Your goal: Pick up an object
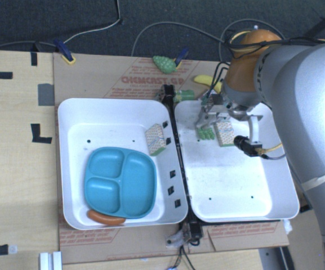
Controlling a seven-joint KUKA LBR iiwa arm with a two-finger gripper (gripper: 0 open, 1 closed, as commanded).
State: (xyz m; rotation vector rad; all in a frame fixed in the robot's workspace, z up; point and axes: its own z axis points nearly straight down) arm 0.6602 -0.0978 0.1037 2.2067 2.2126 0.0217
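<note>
At the right bin's [235, 201] far end, the claw [212, 118] is lowered over a green object [206, 133] beside a sponge [225, 133], its grip state cannot be told, and both could be snagged through crowding.

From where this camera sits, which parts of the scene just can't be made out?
- The tool, camera view: the grey arm's wrist sits over it, so its grip is unreadable.
- The small green ridged item and pale speckled sponge-like block under the tool: blurred and partly covered, so contact is unclear.
- The orange sausage-shaped piece: the blue three-compartment plastic plate overlaps its upper edge.
- The yellow item beyond the right white bin: partly hidden by the arm.
</note>
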